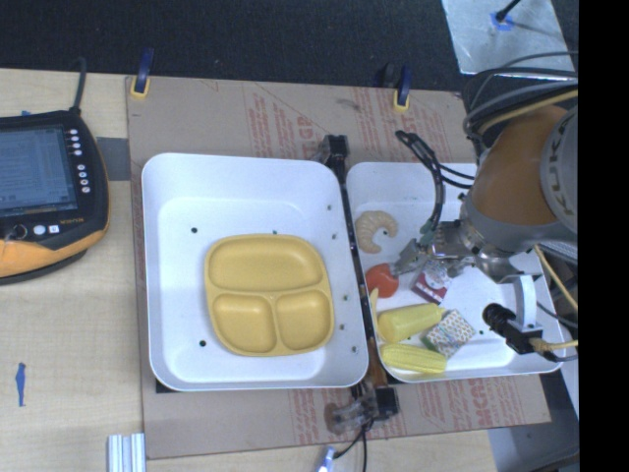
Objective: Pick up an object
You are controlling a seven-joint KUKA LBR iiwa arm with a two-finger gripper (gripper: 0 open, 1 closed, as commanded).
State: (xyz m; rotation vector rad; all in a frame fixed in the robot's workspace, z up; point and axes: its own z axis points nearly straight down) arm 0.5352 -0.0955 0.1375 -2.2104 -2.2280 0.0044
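Observation:
My gripper (425,257) hangs low over the middle of the right bin (403,180). Just below it lies a small red and white packet (430,286). A red tomato (382,280) sits to its left, and a pale croissant-shaped piece (375,228) lies further back. Toward the bin's front lie a yellow block (408,320), a yellow corn cob (413,360) and a speckled cube (449,331). I see nothing held in the gripper.
The left bin (177,264) holds a yellow divided plate (268,293). A tablet controller (44,190) with an orange base rests on the bench at far left. Black cables (432,175) loop over the right bin's back edge.

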